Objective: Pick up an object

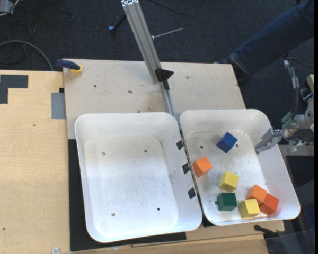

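we wait at the right bin's (265,123) edge, nothing picked yet.
our two-finger gripper (270,137) hangs by the rim (jaw state: we cannot tell); small blue wooden cube (227,142) lies nearest inside, likely easiest.

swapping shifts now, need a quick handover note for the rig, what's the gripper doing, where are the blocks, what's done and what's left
Gripper: at the right bin's right rim, above the bin, nothing seen between its fingers; open or shut cannot be told.
Blocks, all in the right bin: blue cube near the top, orange cube by the left wall, yellow cube mid-bin, green cube below it, and a yellow, orange and red cluster in the lower right corner.
Done: no pick yet.
Left: descend on one block, grasp, lift.
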